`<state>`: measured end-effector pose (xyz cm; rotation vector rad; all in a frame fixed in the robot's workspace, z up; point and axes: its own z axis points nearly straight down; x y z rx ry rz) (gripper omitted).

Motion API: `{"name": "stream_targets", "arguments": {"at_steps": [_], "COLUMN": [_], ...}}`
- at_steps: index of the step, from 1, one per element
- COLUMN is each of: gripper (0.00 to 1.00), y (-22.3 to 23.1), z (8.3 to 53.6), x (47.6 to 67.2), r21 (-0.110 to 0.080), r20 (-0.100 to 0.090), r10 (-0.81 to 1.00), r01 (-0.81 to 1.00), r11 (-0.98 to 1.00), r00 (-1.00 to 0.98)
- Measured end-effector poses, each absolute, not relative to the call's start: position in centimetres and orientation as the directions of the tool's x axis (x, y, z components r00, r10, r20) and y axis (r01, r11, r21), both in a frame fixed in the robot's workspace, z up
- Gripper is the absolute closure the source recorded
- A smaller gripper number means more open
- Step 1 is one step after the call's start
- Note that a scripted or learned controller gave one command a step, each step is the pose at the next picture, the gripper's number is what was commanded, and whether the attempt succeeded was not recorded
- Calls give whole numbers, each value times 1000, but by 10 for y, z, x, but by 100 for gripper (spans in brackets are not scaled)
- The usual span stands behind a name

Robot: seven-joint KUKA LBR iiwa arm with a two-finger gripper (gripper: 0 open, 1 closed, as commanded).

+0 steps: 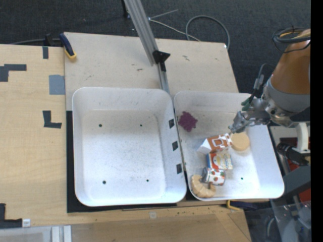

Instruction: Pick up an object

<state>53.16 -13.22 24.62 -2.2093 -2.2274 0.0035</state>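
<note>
Camera view puts your gripper (pixel 238 126) low inside the right bin (pixel 262 185), near its far right wall, with the tip just above a tan disc (pixel 241 143). You cannot tell from this slant what the gripper is doing at its tip, and nothing is seen pinched in it. Candidate objects sit together: a carton (pixel 218 158) printed orange and white lies flat beside the disc, touching or nearly so, and a tan biscuit-like piece (pixel 203 188) rests against the near rim. A purple piece (pixel 187 120) lies alone toward the far left corner, well apart from the rest. My judgement is that the disc is the target, given the tip's position. Note the carton crowds its left side; open floor lies to its right and front. The left bin (pixel 86 150) offers free room.
</note>
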Motion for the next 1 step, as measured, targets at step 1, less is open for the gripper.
{"name": "stream_targets", "arguments": {"at_steps": [1], "gripper": [100], "y": [-82], "z": [249], "x": [554], "r21": [-5], "r20": [1], "r10": [1000], "r01": [1000], "r11": [8], "r00": [-8]}}
